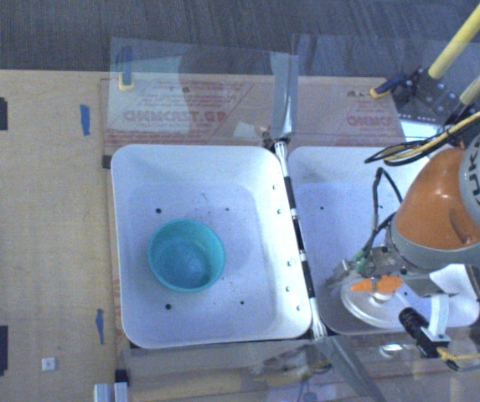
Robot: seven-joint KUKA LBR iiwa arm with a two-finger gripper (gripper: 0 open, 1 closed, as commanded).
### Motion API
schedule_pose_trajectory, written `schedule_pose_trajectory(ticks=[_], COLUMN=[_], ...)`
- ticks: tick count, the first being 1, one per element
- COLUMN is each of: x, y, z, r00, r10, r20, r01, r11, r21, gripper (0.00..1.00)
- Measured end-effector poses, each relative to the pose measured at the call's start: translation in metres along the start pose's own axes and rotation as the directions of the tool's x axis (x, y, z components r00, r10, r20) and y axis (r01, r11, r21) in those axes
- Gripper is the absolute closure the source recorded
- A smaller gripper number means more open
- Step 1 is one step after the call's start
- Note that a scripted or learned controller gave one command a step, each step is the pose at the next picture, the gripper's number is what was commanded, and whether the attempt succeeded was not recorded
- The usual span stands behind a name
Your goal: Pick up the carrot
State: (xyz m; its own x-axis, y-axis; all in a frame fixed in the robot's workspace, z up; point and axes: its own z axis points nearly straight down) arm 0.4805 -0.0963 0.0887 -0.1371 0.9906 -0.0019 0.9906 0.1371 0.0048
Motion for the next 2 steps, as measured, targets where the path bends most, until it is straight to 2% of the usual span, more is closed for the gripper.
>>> schedule_pose_trajectory(ticks=[1, 2], x=[-0.0002, -0.0002], y=[0.0019, 0.0016], z=[-0.0110, -0.0108], r00=[1.000, 1.000], r10=[0.003, 0.003], r20=[0.001, 0.001], r01=[-0.003, -0.003], r11=[1.000, 1.000], r21=[-0.007, -0.007], gripper=[1.00, 0.00])
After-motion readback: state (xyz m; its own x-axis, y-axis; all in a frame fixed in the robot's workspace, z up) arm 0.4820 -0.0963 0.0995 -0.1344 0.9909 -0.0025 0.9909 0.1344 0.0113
